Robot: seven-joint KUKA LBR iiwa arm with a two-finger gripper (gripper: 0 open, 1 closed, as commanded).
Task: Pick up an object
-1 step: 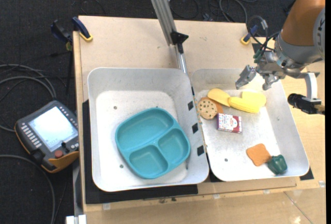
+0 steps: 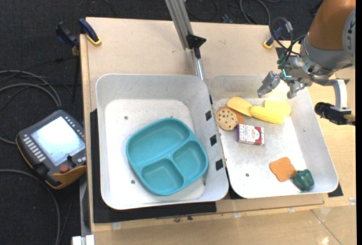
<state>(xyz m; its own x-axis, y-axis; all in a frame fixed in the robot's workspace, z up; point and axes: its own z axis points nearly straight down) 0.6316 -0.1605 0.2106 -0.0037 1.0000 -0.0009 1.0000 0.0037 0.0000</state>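
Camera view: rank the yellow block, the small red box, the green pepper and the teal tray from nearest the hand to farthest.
1. Yellow block, just below the hand.
2. Red box, mid right bin.
3. Green pepper, bin's front corner.
4. Teal tray, left bin.

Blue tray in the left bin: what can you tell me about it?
The blue tray is teal and looks like smooth plastic, with rounded corners. It has three compartments: one long one along its upper left and two smaller ones toward its lower right. It lies flat, turned at an angle, in the left bin, nothing inside it.

No legible text; print on the small red box too blurred.
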